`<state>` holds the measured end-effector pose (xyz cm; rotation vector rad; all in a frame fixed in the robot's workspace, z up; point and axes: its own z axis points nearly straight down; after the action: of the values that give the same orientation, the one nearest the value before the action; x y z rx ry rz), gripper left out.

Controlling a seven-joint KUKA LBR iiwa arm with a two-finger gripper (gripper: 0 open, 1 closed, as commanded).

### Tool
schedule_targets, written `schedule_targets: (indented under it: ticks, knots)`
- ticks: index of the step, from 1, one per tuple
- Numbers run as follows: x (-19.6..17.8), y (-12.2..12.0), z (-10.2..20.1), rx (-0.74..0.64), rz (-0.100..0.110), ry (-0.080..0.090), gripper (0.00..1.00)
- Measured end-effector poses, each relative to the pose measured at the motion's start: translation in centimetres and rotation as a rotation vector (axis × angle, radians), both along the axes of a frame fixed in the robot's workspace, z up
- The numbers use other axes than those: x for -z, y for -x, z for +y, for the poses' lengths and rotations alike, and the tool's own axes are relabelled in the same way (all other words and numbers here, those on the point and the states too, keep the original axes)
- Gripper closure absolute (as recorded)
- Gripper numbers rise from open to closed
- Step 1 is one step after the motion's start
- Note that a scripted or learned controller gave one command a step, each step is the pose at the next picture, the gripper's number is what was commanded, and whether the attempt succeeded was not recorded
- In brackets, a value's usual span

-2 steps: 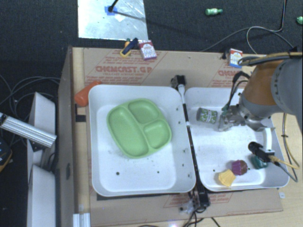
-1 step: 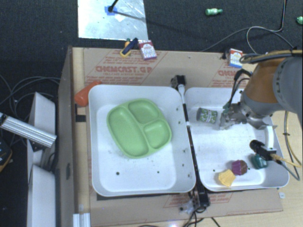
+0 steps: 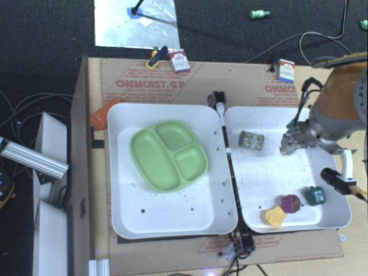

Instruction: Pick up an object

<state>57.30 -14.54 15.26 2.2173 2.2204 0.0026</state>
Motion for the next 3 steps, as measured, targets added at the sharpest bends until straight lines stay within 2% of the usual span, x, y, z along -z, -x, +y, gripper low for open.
schedule_targets:
  ticks: [1,2,3]
  knots:
    - [0.1,0.0,0.0,0.000,0.002,-0.001,0.00]
    - [6.9,-2.7,4.2,-0.003,0.003,-0.002,0.00]
    - [6.8,-7.5,4.4,-0.003,0.001,-0.001,0.00]
